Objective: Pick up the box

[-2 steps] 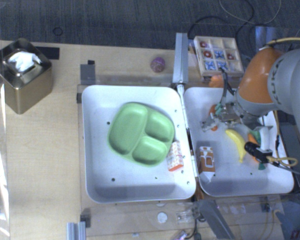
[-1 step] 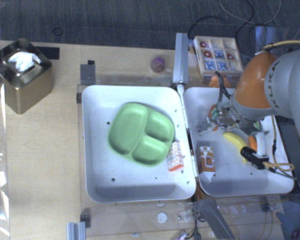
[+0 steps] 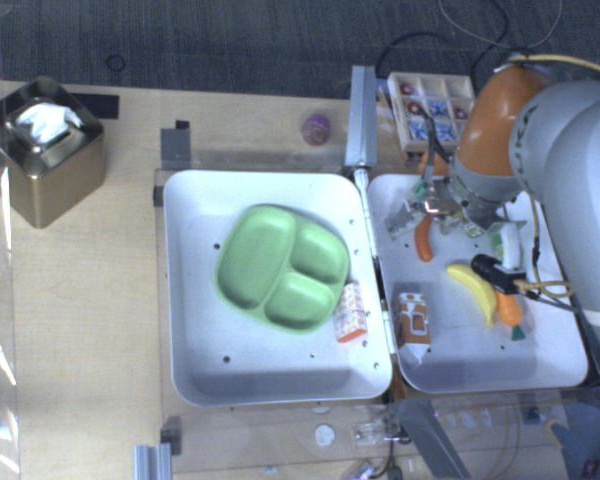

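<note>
A small brown box with a white mark on top lies flat at the near left of the right bin. A white and orange carton lies in the left bin, against the green plate's right edge. My gripper hangs over the far left part of the right bin, just above an orange carrot. It is well apart from the brown box, about a hand's width farther back. Nothing shows between its fingers.
A green divided plate fills the middle of the left bin. A banana and a second carrot lie in the right bin's middle. A printed box sits behind the bins, a tissue holder far left.
</note>
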Controlling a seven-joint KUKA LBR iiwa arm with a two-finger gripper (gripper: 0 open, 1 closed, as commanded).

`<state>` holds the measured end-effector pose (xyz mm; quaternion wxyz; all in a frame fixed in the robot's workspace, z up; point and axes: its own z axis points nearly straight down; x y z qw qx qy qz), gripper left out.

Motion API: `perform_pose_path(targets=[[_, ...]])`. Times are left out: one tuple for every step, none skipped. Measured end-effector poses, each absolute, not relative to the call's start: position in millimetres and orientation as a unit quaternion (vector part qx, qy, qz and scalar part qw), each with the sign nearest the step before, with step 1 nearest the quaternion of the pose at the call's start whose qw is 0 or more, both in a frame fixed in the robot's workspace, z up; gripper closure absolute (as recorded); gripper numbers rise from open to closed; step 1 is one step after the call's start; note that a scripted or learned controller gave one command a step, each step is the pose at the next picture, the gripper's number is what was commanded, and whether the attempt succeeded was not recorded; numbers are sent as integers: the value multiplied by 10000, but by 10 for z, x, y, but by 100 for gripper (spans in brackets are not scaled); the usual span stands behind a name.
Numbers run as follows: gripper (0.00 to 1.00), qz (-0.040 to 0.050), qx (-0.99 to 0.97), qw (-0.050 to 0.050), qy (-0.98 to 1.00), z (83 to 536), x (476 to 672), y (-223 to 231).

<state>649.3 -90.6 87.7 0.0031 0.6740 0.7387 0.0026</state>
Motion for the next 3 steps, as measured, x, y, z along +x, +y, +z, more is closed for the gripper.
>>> perform_pose_path(targets=[[100, 48, 6716, 77, 7409, 1023, 6526, -900], [100, 32, 4907, 50, 8713, 1878, 6708, -199], [100, 22, 3417, 35, 9398, 1865, 6296, 220]])
